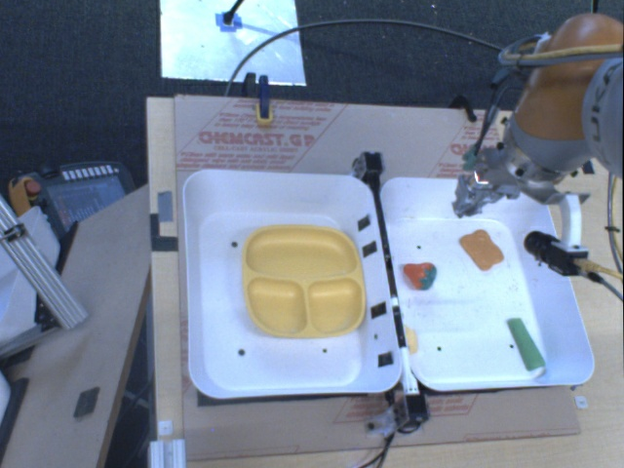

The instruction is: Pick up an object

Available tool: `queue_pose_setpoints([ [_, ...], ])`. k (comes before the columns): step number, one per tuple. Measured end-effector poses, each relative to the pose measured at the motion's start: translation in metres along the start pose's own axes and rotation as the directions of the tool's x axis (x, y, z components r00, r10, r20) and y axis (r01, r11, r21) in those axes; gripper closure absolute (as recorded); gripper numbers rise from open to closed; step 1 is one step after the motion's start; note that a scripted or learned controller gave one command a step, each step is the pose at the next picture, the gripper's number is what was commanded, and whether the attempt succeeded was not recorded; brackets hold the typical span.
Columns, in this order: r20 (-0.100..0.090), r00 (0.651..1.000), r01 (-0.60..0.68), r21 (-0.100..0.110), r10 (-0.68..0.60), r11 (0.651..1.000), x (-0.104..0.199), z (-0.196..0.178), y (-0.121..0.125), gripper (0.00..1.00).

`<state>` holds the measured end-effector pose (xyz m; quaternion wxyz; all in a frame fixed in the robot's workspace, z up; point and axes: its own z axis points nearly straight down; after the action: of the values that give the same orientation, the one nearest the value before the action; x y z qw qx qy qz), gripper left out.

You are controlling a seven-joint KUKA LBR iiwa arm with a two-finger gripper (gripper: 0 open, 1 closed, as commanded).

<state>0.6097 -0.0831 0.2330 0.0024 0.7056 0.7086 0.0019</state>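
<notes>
Camera view: the gripper (475, 199) hangs over the far edge of the right bin (575, 359), just beyond the orange piece (482, 249).
Gripper state: too small and dark from here to say how it is set; nothing can be made out in it.
Likely target: the orange piece, flat on the bin floor, just near of the gripper. It looks thin, light and perhaps soft, so I'd pinch it across its narrow width; a flat thing like that may slip away.
Other candidates: the red and green lump (420, 276), left of the orange piece, rounder and easier to close on; the green stick (526, 344), at the near right, stiff-looking, best taken across its short side.
Right bin: holds those three, well apart.
Left bin (210, 359): holds a yellow divided tray (302, 281), its three compartments bare.
</notes>
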Motion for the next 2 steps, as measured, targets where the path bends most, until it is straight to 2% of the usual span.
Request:
queue_pose_setpoints([
  [2, -0.003, 1.0, 0.005, 0.005, -0.005, 1.0, 0.106, 0.014, -0.009, 1.0],
])
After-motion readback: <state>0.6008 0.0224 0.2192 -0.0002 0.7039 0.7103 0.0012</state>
